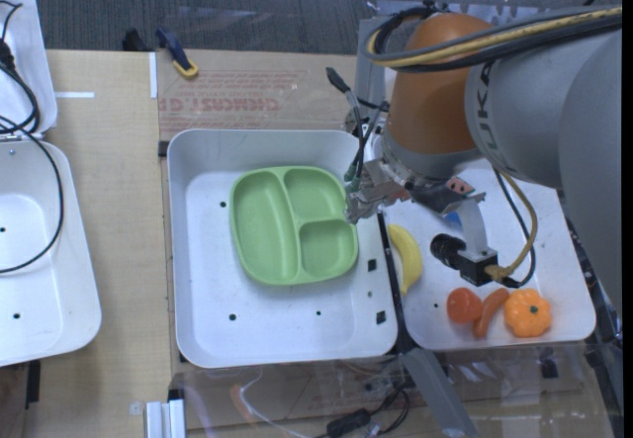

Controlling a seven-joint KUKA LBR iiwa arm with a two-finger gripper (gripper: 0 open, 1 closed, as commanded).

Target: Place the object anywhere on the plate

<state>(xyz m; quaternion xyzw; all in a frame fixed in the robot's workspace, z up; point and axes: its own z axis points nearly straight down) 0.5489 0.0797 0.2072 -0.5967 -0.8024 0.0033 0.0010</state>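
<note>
Above the wall between the two bins, my gripper (362, 197) hangs at the right rim of the green plate (294, 223), which sits in the left bin (198, 327). Whether it is clenched or released, I cannot tell; nothing is visibly carried. I take the banana (406, 253) for the likely object: it lies just to my right in the right bin (564, 322), close beside the dividing wall, its long axis running up and down the view. Farther right sit a tomato (462, 306), a carrot (488, 311) and a small orange pumpkin (527, 313). The wall stands between banana and plate.
</note>
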